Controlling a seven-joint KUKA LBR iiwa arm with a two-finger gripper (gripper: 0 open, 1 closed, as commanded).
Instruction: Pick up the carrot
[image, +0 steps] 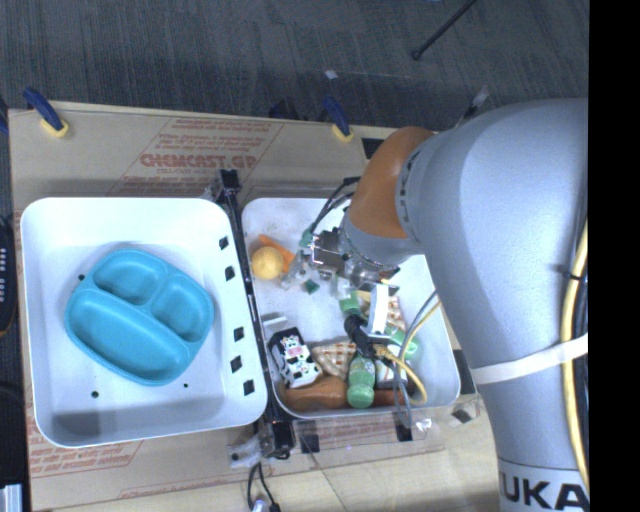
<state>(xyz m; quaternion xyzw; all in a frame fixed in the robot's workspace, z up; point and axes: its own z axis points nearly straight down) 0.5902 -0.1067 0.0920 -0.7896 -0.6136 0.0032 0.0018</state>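
The carrot (282, 250) shows as a small orange piece at the upper left of the right bin (270, 215), lying against a yellow round fruit (266, 263). My gripper (314, 256) hangs low over the bin just to the right of the carrot, very near it. The wrist and orange band hide most of the gripper. I cannot make out whether the gripper touches the carrot.
A blue divided plate (140, 315) lies in the left bin (40, 300). Along the right bin's front edge are a black-and-white cow toy (292, 358), a green bottle (360, 381), a brown sausage (315, 396) and a waffle piece (335, 354). The arm covers the bin's right side.
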